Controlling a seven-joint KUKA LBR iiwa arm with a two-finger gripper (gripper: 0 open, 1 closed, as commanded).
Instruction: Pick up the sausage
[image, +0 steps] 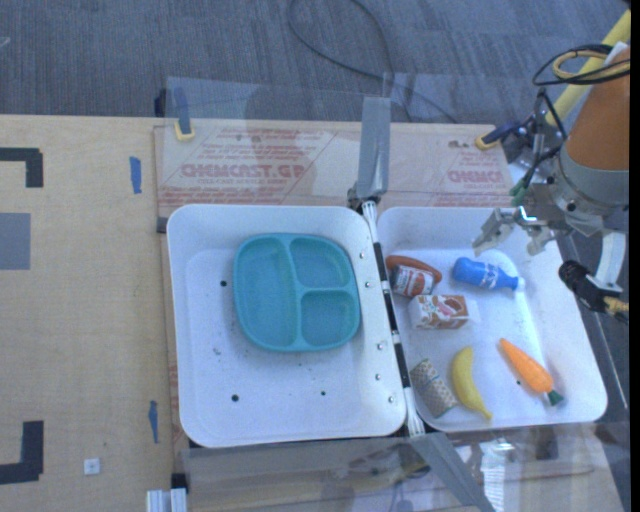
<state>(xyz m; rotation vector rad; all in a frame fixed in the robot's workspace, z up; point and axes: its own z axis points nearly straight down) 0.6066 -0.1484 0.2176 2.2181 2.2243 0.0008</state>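
Note:
The sausage (413, 271), reddish-brown and short, lies at the upper left of the right bin (570, 330), close to the divider. My gripper (515, 230) hangs over the bin's upper right part, to the right of the sausage and just above a blue bottle (486, 274). Its two fingers are spread apart, with nothing between them.
In the right bin lie a small carton (441, 312), a banana (468, 382), a carrot (527, 369) and a patterned grey piece (433, 387). A teal divided plate (297, 291) sits in the left bin (200, 380). The arm and its cables occupy the upper right.

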